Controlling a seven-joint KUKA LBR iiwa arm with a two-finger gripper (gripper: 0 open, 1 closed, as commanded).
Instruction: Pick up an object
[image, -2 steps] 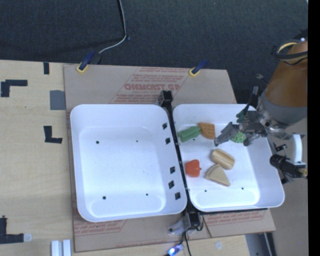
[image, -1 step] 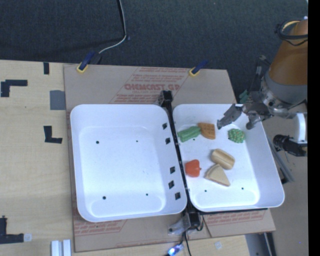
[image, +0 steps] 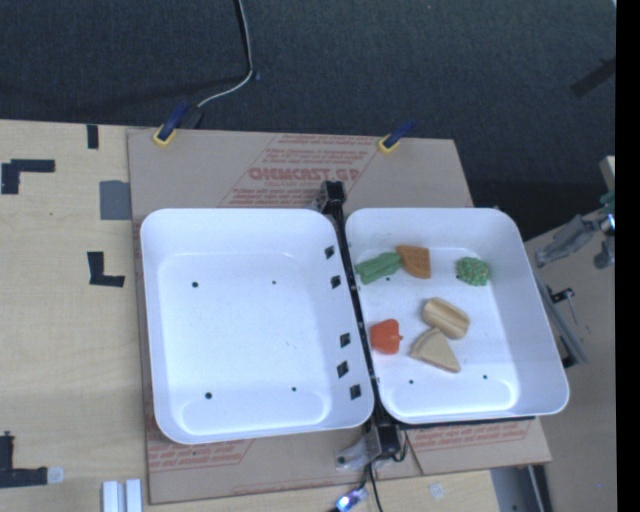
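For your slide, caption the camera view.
Two white bins side by side; five small food pieces lie in the right one.

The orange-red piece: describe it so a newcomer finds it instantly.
Look in the right bin of the two white bins. The orange-red piece lies near the divider, below the green piece. It is the one reddish item there; its neighbours are tan or green.

Arm (image: 603, 222): enters at the far right edge of the view, a little above mid-height; just a short, pale grey stretch is visible.
Gripper (image: 566, 240): thin grey metal parts extend left and slightly downward from that stretch, ending in a narrow tip.
Pose: drawn back to the right, angled at a slant and not straight down.
Detail: too small and blurred to make out more.
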